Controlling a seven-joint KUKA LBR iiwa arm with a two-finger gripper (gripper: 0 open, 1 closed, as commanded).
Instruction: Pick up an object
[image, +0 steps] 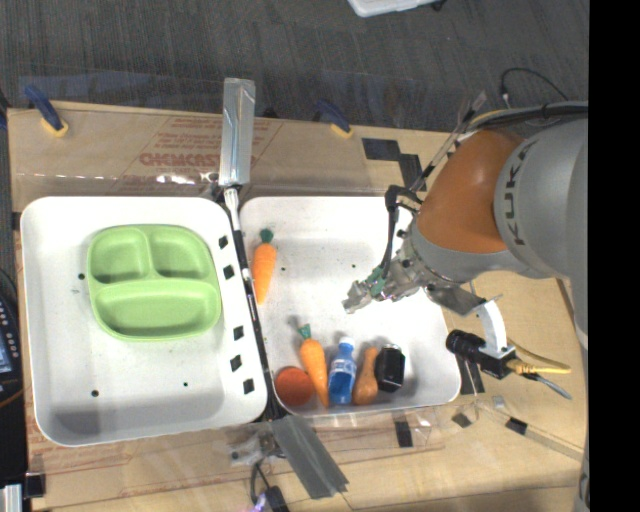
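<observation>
My gripper (362, 294) hangs over the middle of the right bin (330, 225), above bare floor. Nothing shows between its tips. One carrot (263, 268) lies by the bin's left wall. Along the front wall sit a red-orange round thing (292, 384), a second carrot (314, 364), a small blue bottle (342, 372), a brown-orange piece (367, 375) and a black object (389, 367). That row lies below and slightly left of the gripper.
The left bin (60, 400) holds a green divided plate (154, 279). A divider wall with black clips (240, 300) separates the two bins. The arm's bulky grey and orange body (470, 200) overhangs the right bin's right side.
</observation>
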